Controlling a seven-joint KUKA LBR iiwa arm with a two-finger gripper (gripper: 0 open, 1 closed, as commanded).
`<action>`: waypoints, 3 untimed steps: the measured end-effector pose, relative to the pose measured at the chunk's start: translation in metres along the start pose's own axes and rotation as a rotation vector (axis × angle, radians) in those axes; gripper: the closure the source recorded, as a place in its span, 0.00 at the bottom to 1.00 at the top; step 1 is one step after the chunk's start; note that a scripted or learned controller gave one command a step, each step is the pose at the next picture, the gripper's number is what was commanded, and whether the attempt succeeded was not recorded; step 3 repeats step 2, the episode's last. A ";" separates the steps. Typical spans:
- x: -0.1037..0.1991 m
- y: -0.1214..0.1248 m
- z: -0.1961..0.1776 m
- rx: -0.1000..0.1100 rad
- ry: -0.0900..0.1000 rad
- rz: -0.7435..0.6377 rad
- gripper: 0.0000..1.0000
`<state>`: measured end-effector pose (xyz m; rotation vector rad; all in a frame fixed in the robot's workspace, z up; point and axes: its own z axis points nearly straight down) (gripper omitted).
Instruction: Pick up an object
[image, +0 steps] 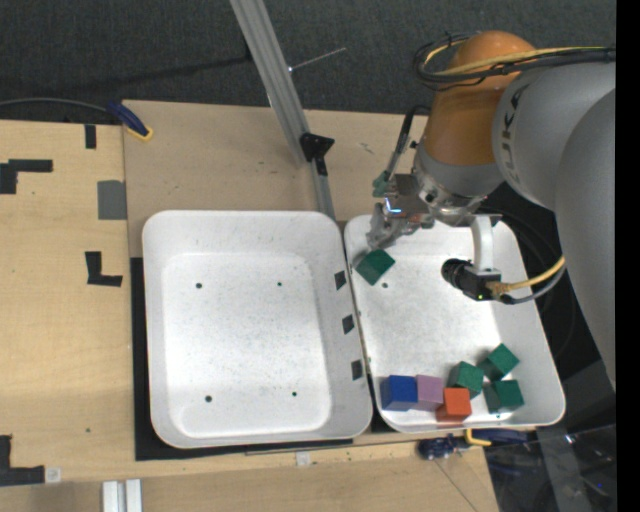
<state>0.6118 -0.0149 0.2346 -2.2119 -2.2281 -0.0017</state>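
The gripper (385, 228) hangs over the far left part of the right bin (535, 330), close to the wall where the two bins meet. Right under its tips sits a green block (375, 267). The block is turned so that one corner points toward the near edge of the bench, like a little diamond. It looks about as long as it is wide, so it has no clear long side. Its top edge is just below the fingertips. I cannot tell if the fingers touch it, or if it is lifted off the floor of the bin. I also cannot tell how wide the fingers are, because they are small and dark and blur into the wrist.

Above the gripper is the fat orange band (470, 105) of the arm, and the big grey arm (570, 130) goes off to the right.

Far below the gripper, down in the near corner of the right bin, is a bunch of other blocks. There is a blue block (400, 391), a pale purple block (430, 390) touching it, an orange block (456, 402), and three more dark green blocks (500, 375) crowded beside them.

To the left of the gripper is the left bin (160, 330), white with tiny specks. A grey metal bar (285, 95) slants down to the bench behind the gripper.
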 end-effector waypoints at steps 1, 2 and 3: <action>0.046 -0.011 0.010 0.002 -0.001 0.001 1.00; 0.105 -0.030 0.015 0.003 -0.001 0.000 1.00; 0.105 -0.030 0.015 0.003 -0.001 0.000 1.00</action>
